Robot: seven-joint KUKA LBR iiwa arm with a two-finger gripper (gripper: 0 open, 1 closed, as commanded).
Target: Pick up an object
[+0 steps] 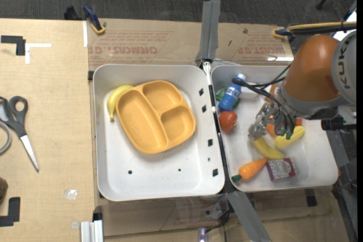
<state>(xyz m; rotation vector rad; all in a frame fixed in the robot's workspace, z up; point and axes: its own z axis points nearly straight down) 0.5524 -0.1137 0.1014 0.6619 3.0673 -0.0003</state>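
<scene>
Gripper [262, 122] low in right bin [317, 175], among clutter at roughly 3 o'clock of view. Cannot tell how it is set (metal blurs together). Banana [267, 148] lies just beneath, carrot [251, 169] at 6 o'clock of it. Nothing visibly lifted; the grasp is judged still pending.

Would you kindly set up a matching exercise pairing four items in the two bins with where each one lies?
Items:
1. orange divided plate
2. blue bottle
3. toy carrot
4. red tomato

Places:
A. right bin, near its front edge
B. left bin, beside a banana
C. right bin, toward its back left corner
D. right bin, by the left wall, just in front of the bottle

Pairs: 1-B, 2-C, 3-A, 4-D
</scene>
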